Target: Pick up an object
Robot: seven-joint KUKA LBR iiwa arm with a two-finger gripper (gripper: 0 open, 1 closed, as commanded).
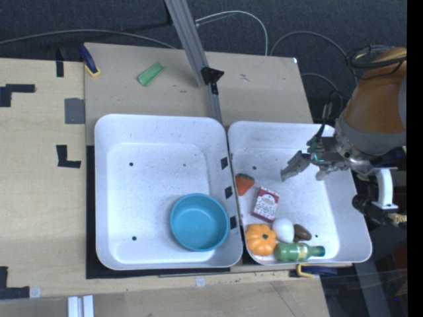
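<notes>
Largest first: the blue bowl [199, 221] sits alone in the left bin [115, 177], stiff and probably light, but I judge its rim awkward for me. In the right bin [344, 223], near the front edge, huddle the small toys: an orange pumpkin [260, 239], a green bottle [297, 251] lying flat, a red carton [266, 204], a strawberry [244, 183] and a white egg [283, 230]. All look light and hard; the egg may slip. I'd take the carton across its flat sides. My gripper [305, 162] hovers above the right bin, holding nothing; how wide it stands, I cannot tell.
</notes>
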